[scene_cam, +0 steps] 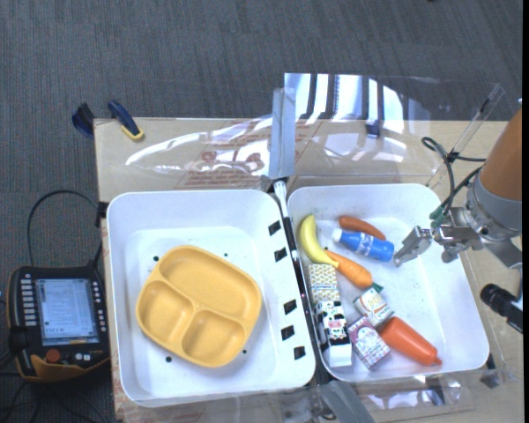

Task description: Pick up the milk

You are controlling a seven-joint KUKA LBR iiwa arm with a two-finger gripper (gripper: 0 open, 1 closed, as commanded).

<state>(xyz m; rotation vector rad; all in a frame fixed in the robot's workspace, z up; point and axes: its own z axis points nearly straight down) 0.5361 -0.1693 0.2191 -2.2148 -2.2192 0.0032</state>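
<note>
The milk (336, 329) is a slim white carton with black cow patches, lying flat along the left wall of the right bin (476, 324) near its front corner, just beside a patterned carton (324, 283) and a pink box (368, 342). The gripper (417, 244) hovers near the bin's right edge by a blue bottle (367, 246), well apart from the milk; whether its jaws are spread cannot be told.

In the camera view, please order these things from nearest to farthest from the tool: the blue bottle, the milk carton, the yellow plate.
Measured from the tool:
1. The blue bottle, just to its left in the right bin.
2. The milk carton, lower left, by that bin's left wall.
3. The yellow plate, far left, in the left bin.
</note>
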